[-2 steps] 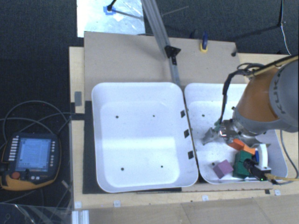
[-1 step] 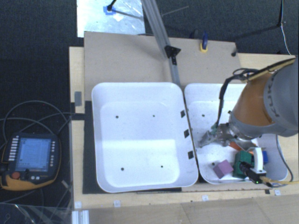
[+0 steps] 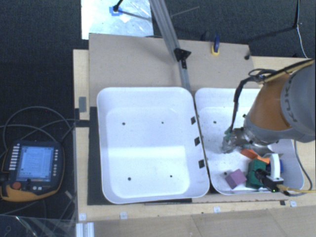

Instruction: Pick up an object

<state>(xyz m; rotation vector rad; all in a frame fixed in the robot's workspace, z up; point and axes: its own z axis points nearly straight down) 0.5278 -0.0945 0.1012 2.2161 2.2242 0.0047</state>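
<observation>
Gripper lowered into right bin; finger state cannot be told. Purple block, orange piece and green object nearby.

Two white bins with small dark dots, tan worktop; grey arm with orange band; purple block, orange piece, green object; dark carpet floor; orange-edged handheld controller, pale blue screen
</observation>
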